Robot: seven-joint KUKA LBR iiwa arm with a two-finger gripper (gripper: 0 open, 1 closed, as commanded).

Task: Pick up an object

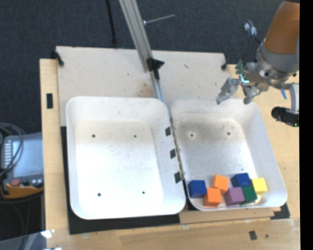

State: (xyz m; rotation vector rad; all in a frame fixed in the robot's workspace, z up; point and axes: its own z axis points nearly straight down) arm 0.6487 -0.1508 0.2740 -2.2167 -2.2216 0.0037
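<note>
1. Sitting on dark carpet, a pale wooden bench [49,155] bearing a beige board and two shallow white bins side by side: left bin [73,139] and right bin [268,155].
2. Lying clustered at the near edge of the right bin, well away from the jaws: blue cube [197,188], orange cube [221,182], second orange cube [213,196], purple cube [234,196], dark blue cube [241,179], green cube [249,194], yellow cube [259,185]. Touching or nearly touching one another, packed in two short rows against the bin's near wall.
3. Standing around them: black clips along the seam between the two bins, a slanting aluminium rail [135,30] rising from the board behind the bins with a black bracket at its foot, a grey control box [21,158] with cables off the bench's left edge.
4. Crowding each cube on most sides with its neighbours and the bin wall; lying open and bare, the far half of the right bin.
5. Reaching in from the right, the arm with its orange band [281,20] upright above a grey wrist, tipping the tool down and leftward.
6. Hovering over the far right corner of the right bin, the gripper [236,94], with fingers [225,92] spread apart and gripping nothing.
7. Lying diagonally across the bin from the jaws, the whole cluster of cubes, toward the near side, apart from the fingers with bare bin floor between.
</note>
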